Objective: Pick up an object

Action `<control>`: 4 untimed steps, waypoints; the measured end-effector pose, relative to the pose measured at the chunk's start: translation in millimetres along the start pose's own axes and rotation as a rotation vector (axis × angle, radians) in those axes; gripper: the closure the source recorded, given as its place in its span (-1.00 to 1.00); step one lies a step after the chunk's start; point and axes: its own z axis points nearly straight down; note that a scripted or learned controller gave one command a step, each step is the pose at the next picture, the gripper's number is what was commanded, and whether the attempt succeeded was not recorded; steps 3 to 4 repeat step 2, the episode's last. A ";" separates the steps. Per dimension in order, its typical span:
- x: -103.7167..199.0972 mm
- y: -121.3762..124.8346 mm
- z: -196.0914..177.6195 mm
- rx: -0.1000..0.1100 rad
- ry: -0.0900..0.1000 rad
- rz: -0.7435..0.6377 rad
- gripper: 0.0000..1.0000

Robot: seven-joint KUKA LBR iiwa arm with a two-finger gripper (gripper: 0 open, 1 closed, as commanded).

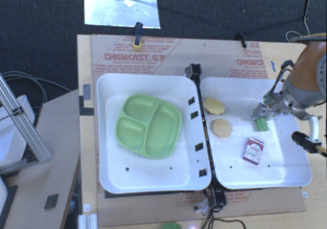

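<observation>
Seen from above at a slant: two shallow white bins side by side on the counter [168,51]. In the left bin [107,95], a green divided plate [148,126] with three compartments, lying flat near the middle. In the right bin [291,172], a yellow round piece [214,105] near the upper left, a tan round piece [222,128] just below it and apart from it, and a small red box [253,151] lying flat further toward the near right. Above the right bin's right side, the grey arm with its orange band [310,65], reaching in from the right. Gripper [261,118] low over the bin, fingers closed on a small green block [261,123], visible between and below the tips, near the bin floor. Green block well apart from the red box and the round pieces.
</observation>
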 end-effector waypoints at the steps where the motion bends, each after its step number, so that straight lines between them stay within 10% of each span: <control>1: 95.1 -18.6 11.5 0.005 0.004 -0.006 1.00; 2: 138.1 2.4 -95.5 -0.007 0.002 -0.007 1.00; 4: 138.1 2.4 -95.5 -0.007 0.002 -0.007 1.00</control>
